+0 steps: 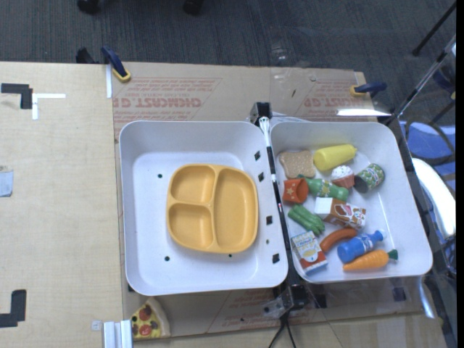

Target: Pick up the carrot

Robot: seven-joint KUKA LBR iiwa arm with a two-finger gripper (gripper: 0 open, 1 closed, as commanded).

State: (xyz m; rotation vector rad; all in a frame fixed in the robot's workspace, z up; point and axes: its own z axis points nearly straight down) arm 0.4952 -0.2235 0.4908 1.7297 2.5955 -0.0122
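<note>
So, still at the approach step: the carrot [368,261] lies untouched in the right bin [415,227], against the blue bottle [359,246], on the side the arm reaches in from. Can't tell the gripper's state. Next move needs a careful descent.

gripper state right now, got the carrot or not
Gripper: cannot be told from the camera view. The carrot lies in the right bin, unheld.
</note>
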